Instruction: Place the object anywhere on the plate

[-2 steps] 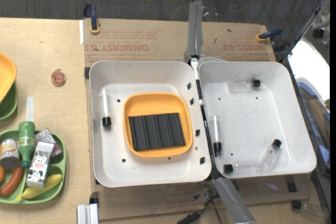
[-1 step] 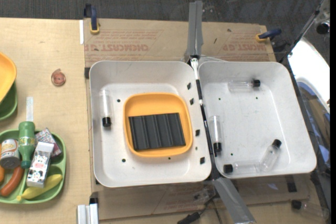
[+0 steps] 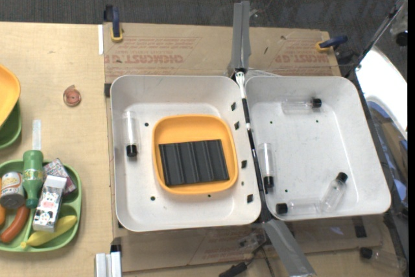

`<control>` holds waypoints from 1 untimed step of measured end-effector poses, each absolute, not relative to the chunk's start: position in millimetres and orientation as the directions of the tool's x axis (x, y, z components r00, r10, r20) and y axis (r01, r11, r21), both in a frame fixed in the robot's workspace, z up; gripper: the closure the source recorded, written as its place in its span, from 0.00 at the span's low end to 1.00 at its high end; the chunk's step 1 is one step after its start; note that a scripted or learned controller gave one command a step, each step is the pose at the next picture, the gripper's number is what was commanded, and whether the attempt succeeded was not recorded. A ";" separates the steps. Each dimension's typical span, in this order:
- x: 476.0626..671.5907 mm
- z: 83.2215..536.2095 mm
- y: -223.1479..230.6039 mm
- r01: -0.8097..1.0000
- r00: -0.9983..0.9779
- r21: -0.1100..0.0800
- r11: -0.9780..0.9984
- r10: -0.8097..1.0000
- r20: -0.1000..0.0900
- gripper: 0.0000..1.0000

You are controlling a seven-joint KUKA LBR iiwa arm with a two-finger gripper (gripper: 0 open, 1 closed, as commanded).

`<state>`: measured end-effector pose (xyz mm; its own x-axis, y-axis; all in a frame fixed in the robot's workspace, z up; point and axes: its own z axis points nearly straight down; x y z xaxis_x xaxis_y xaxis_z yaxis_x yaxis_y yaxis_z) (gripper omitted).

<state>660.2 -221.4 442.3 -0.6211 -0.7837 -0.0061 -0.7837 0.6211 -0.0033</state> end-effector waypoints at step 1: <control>660.1 441.7 -221.3 -0.962 -0.274 -0.004 0.274 -0.962 -0.005 1.00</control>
